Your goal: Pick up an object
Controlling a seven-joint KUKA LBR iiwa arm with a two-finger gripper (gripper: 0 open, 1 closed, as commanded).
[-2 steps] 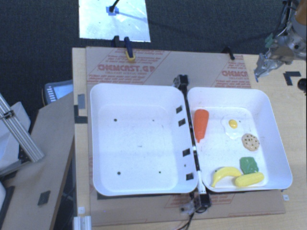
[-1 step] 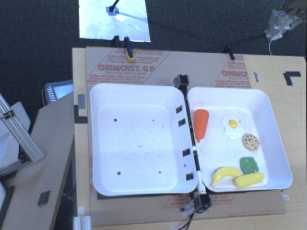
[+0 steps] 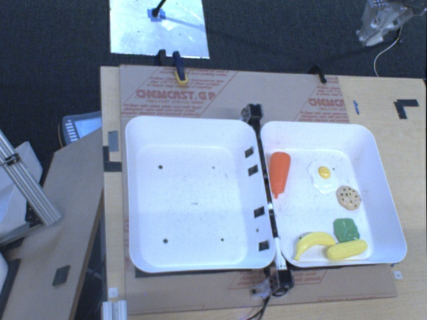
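a pale grey metal gripper (image 3: 381, 20), angular and blurred, shows above the far right corner of the right bin (image 3: 383, 152). a thin light cable loops down from it over the dark floor.

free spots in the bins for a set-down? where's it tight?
Left white bin: whole floor bare. Right white bin: a bare strip along the far wall above the orange toy carrot and fried egg toy, plus mid-floor between them and the yellow toy banana. Tight: near-right corner, with round cookie, green block, yellow oblong piece.
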